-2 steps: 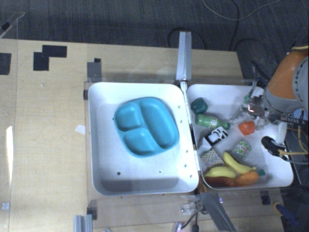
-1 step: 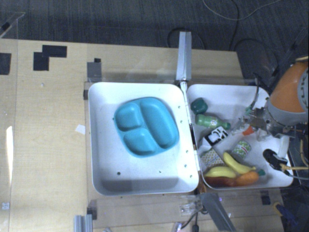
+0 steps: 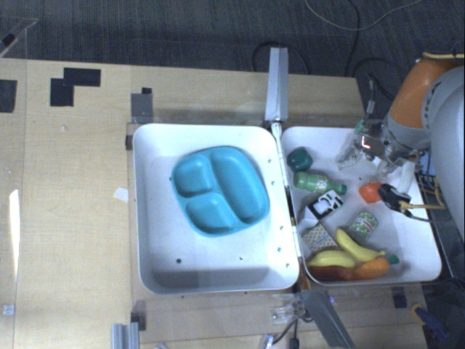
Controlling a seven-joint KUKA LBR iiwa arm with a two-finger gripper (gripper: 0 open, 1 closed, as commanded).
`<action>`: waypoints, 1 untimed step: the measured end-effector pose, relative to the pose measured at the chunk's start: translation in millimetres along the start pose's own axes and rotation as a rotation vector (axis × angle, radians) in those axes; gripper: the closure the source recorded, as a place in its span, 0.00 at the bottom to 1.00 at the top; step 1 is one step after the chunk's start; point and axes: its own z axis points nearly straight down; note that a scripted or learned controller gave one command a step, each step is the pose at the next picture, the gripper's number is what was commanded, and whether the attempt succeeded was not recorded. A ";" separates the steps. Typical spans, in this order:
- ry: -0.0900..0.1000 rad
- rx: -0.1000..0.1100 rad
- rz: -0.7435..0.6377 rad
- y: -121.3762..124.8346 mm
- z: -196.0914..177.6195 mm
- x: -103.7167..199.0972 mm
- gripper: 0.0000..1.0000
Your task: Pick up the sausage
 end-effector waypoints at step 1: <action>0.001 -0.002 0.281 -50.8 -1.5 -24.1 0.00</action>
